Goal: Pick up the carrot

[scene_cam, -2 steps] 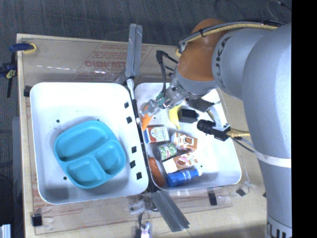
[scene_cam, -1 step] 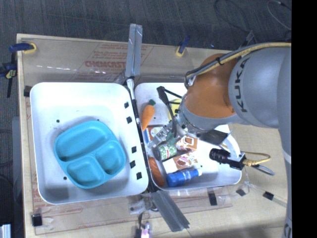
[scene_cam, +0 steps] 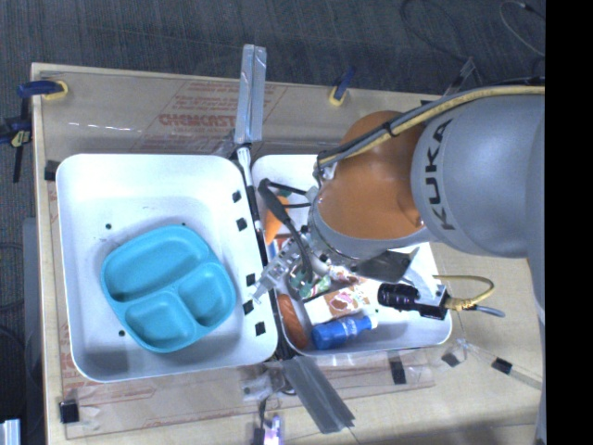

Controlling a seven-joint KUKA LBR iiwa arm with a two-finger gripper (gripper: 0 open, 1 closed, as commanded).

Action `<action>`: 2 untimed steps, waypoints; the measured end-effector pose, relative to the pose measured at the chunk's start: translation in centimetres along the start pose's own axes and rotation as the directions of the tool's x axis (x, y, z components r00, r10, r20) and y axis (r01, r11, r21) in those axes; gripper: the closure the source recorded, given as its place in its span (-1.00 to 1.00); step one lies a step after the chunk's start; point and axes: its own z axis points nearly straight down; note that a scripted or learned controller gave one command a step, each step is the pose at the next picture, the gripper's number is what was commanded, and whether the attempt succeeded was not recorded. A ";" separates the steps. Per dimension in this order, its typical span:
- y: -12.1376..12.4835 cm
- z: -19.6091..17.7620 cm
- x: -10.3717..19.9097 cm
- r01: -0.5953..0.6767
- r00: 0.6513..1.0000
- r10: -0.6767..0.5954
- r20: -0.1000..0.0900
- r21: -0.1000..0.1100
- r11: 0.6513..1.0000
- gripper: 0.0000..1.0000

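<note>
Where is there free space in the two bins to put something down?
Left bin: bare floor above and left of the blue tray. Right bin: crowded, with the arm over it and the blue bottle and packet along its near wall.

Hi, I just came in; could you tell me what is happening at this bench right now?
The KUKA arm has reached in over the right bin, with its gripper low among the clutter near that bin's left wall. An orange piece that looks like the carrot lies just beside the gripper, partly hidden. A blue bottle lies near the front edge. The left bin holds a blue divided tray. Whether anything is gripped cannot be told.
</note>
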 end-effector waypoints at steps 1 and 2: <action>6.8 -1.2 -8.2 -0.019 1.000 0.019 0.002 -0.001 1.000 1.00; -2.0 -1.3 -5.7 -0.342 0.940 0.342 -0.001 0.001 0.940 1.00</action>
